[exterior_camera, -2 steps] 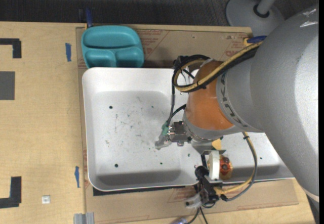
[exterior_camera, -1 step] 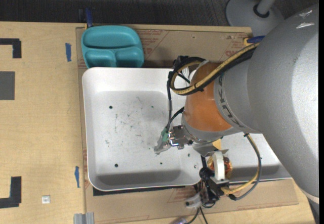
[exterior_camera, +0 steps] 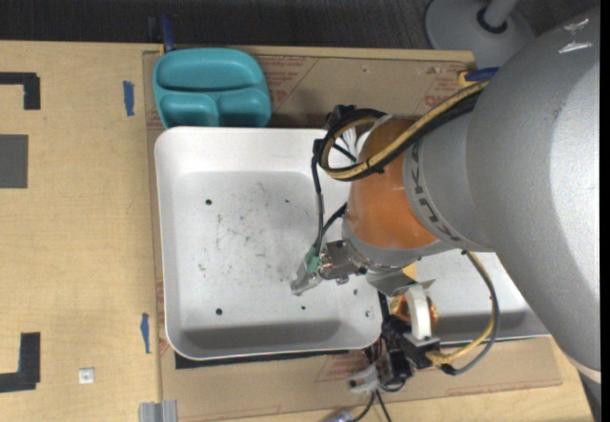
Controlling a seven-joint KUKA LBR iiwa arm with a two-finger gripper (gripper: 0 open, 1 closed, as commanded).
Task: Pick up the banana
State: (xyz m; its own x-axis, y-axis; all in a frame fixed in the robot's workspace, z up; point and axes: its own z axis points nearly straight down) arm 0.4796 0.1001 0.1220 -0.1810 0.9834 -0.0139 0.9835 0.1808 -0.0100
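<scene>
My arm's grey body and orange wrist band (exterior_camera: pixel 386 206) hang over the seam between the two white bins and hide most of the right bin. A small grey and green part of the gripper (exterior_camera: pixel 307 273) pokes out to the left, low over the floor of the left bin (exterior_camera: pixel 229 220) near its front right corner. Under the arm, at the front edge of the right bin, a small yellow and white shape (exterior_camera: pixel 417 309) shows. It may be the banana, but most of it is hidden. Nothing can be seen in the gripper.
A teal two-compartment tray (exterior_camera: pixel 212 87) lies just behind the left bin. Cables (exterior_camera: pixel 448 353) loop from the arm past the front edge of the bins. A strip of the right bin's floor (exterior_camera: pixel 477 301) shows beneath the arm. The bench top stretches to the left.
</scene>
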